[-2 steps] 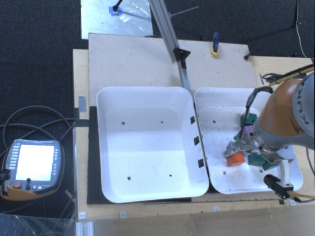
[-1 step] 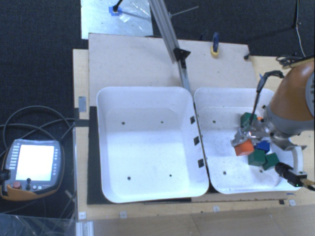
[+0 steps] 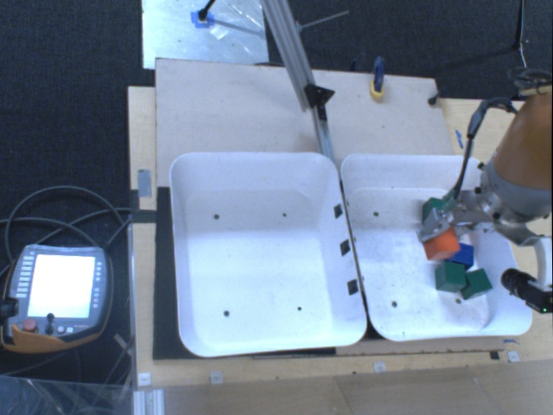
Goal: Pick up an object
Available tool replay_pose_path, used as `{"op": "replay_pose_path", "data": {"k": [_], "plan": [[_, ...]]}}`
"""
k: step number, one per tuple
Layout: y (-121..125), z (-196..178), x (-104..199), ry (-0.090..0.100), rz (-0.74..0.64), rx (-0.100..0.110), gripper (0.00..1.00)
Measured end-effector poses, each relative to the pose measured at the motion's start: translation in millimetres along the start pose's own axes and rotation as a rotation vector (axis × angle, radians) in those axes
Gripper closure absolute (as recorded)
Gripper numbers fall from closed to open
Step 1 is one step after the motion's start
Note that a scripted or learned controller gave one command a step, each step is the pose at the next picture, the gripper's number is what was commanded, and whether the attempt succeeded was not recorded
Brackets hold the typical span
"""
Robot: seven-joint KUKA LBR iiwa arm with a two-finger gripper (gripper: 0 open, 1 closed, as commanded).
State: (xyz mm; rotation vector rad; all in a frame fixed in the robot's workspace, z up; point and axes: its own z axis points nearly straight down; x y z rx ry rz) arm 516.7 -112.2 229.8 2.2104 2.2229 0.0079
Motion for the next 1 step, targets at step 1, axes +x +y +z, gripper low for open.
{"op": "replay_pose_path", "data": {"k": [1], "plan": [[1.8,-28.8,-0.2,0.000,0.001,0.003,1.00]]}}
